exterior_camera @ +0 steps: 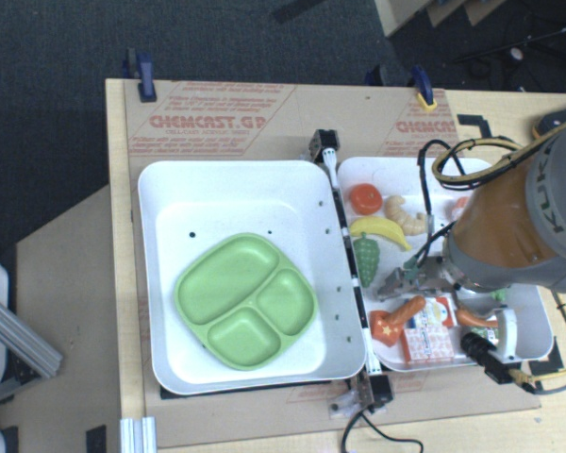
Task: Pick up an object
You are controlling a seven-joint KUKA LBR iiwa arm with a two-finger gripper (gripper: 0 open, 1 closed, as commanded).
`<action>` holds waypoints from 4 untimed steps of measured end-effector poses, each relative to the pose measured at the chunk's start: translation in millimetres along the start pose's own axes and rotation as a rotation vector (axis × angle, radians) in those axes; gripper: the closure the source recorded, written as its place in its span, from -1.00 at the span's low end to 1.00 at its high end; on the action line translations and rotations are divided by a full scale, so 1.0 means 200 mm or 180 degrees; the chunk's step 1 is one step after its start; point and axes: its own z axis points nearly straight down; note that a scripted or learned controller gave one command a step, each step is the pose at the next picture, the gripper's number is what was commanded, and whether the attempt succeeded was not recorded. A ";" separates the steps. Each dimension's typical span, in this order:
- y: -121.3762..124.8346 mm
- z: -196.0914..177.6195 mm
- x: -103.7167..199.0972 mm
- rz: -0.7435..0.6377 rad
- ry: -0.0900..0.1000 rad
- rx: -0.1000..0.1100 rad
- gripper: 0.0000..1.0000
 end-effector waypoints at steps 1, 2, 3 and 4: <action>-0.04 0.02 0.02 0.0019 0.0019 0.0079 -1.00; -0.04 -0.03 0.01 0.0024 0.0011 0.0072 1.00; 0.36 -0.50 0.33 -0.0014 0.0024 0.0047 1.00; 0.34 -0.51 0.30 0.0013 0.0018 0.0093 1.00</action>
